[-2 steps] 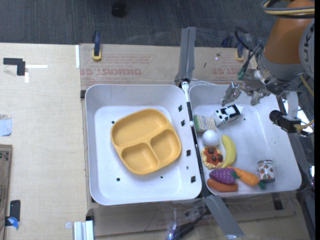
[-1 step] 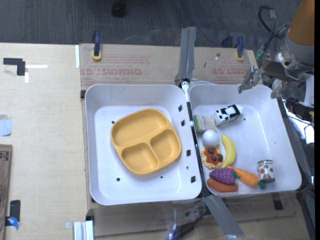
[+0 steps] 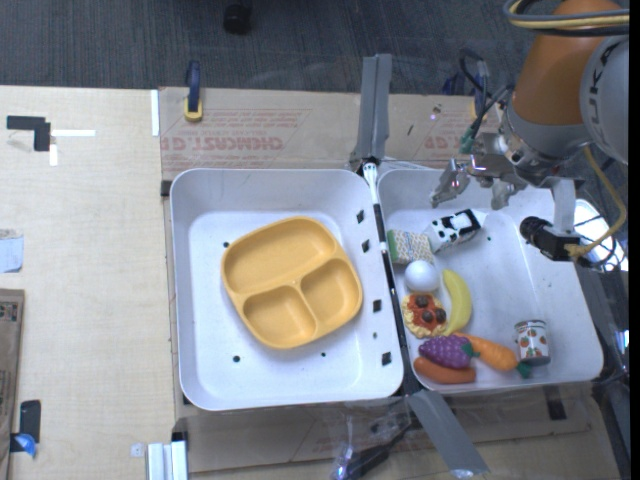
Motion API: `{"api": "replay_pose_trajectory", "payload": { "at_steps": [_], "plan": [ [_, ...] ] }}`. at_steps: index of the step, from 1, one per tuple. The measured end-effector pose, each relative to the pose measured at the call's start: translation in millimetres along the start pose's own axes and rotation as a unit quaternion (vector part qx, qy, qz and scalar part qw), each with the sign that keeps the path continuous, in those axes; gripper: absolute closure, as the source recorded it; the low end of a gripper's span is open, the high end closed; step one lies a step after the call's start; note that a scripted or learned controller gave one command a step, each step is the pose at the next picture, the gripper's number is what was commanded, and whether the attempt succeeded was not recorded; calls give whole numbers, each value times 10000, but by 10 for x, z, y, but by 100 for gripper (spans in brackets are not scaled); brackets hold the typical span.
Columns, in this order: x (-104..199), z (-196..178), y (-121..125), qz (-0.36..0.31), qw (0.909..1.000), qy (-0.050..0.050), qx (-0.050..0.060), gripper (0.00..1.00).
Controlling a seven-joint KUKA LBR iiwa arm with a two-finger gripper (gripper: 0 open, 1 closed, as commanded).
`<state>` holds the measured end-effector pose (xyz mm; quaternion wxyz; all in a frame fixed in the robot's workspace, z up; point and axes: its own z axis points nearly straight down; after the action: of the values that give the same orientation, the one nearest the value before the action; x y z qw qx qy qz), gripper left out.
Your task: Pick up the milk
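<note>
The milk (image 3: 456, 229) is a small carton with black and white cow patches, lying on its side near the back of the right bin (image 3: 560, 298). My gripper (image 3: 472, 192) hangs just above and behind it, at the bin's back wall. Its two fingers (image 3: 447, 186) are spread apart and open, with nothing between them. The carton sits just in front of the fingertips, apart from them.
Beside the milk lie a pale green block (image 3: 408, 244), a white egg (image 3: 421, 274), a banana (image 3: 458, 300), a fruit tart (image 3: 425, 313), grapes (image 3: 447, 349), a carrot (image 3: 495, 353) and a small can (image 3: 531, 341). The left bin (image 3: 200, 348) holds a yellow divided plate (image 3: 290, 281).
</note>
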<state>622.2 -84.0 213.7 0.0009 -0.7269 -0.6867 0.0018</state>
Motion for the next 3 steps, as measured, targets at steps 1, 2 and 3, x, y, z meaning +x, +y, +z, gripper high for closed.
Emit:
{"api": "replay_pose_trajectory", "payload": {
  "at_steps": [1,2,3],
  "plan": [
    [-182,885,118,-295,9996,0,-18,0],
    [-237,1055,185,-1042,9944,-55,-151,0],
    [-212,1055,249,-2117,9772,-80,-157,0]
  ]
}}
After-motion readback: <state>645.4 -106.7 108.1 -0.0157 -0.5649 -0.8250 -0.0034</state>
